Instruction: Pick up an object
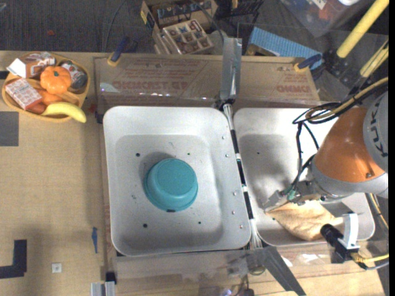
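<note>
Reaching into the right bin (259, 128), the tool (276, 198) sits touching a tan cloth (303, 219) just below it; its grip state cannot be told. A teal bowl (171, 184) lies well left, in the left bin (123, 128).

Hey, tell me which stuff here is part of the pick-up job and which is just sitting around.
Part of the job:
- claw, low in the right bin
- tan cloth beside it in that bin
- teal bowl, upside down in the left bin

Just lying about:
- basket with banana and orange pumpkin, at the bench's far left corner
- cardboard behind the bins
</note>
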Robot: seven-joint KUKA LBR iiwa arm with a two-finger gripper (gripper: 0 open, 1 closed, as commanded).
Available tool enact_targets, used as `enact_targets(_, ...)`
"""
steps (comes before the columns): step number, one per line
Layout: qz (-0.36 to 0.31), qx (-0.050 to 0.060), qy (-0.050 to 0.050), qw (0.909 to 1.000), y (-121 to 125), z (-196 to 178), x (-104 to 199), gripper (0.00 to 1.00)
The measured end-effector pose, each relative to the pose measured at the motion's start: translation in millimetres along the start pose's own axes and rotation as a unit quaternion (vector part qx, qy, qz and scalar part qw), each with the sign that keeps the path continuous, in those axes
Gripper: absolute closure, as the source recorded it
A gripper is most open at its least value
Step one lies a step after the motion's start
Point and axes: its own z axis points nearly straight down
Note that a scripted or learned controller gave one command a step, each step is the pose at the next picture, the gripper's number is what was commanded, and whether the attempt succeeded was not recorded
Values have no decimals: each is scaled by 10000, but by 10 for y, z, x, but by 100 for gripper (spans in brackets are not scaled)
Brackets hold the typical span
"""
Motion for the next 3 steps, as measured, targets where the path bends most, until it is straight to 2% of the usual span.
enact_targets(2,116,-8,3,9999,1,1,2,0)
enact_targets(3,-119,-5,1,9999,4,1,-6,0)
